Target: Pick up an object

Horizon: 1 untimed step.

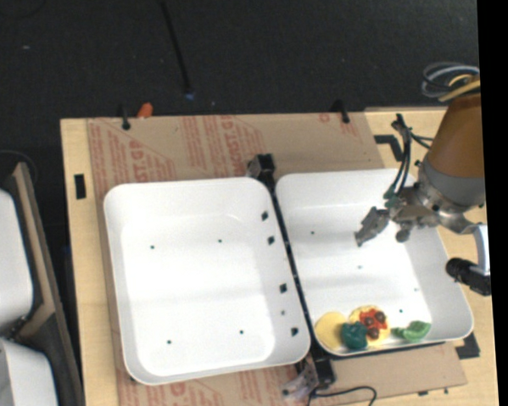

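Observation:
In the right bin [325, 262], several small objects lie bunched along the near edge: a pale yellow piece [330, 327], a teal block [354, 337], a red and yellow toy [372, 319] and a green piece [413, 329]. My gripper [384, 227] hangs over the far right part of that bin, well above and behind the objects. Its fingers [370, 224] are spread apart with nothing between them.
The left bin [198, 277] lies beside the right one, with black clips [277, 239] along the divider between them. Both bins rest on a cardboard sheet [192, 146] over the bench. White containers [2, 253] stand at the far left.

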### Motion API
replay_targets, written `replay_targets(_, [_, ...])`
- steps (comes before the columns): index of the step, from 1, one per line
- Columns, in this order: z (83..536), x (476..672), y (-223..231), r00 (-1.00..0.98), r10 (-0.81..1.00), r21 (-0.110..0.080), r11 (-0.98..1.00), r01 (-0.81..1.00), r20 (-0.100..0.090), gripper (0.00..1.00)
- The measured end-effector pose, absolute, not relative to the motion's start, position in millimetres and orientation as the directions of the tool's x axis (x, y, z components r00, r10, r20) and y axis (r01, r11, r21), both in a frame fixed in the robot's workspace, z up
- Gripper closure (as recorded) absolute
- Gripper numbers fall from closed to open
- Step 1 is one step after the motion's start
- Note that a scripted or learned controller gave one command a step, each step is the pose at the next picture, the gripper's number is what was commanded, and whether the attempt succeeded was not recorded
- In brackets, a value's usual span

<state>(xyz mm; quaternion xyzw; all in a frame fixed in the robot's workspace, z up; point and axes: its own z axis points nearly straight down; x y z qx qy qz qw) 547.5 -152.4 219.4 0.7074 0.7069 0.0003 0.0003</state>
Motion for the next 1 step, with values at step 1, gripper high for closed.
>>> replay_targets(1, [163.6,500.6,-174.0,0.004,1.0,-0.005,-0.004,1.0,0.001,0.0])
